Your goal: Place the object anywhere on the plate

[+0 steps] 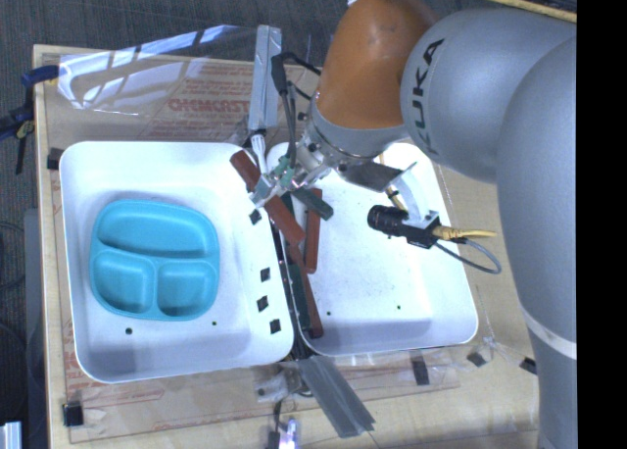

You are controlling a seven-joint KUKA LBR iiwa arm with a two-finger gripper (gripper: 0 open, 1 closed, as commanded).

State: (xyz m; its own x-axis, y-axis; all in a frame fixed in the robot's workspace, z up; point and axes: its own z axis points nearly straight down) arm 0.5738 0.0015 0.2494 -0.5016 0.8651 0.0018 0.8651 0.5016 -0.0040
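Cannot tell whether the jaws stand wide or narrow: gripper (284, 182) crowded under the wrist, poised over the seam where the two bins meet, toward 12 o'clock of that seam. Cannot tell either what the object is or where it sits; a small pale greenish scrap (281, 169) right at the gripper, perhaps the thing, too small to name, and not safe to call held. Rust-brown strips (312, 241) running from there toward 6 o'clock along the seam. At 3 o'clock of the gripper, a black cylindrical plug with a yellow cable (402, 224), over the shallow white right bin (392, 300). At 8 o'clock, well apart, the light-blue three-compartment plastic plate (152, 259), lying bare in the shallow white left bin (73, 202).

Probably the carry step, or a pick not yet proven. Next, if something is gripped: travel toward 8 o'clock, clear the left bin's wall, stop above any compartment, lower, release. If not, a fresh grasp first.
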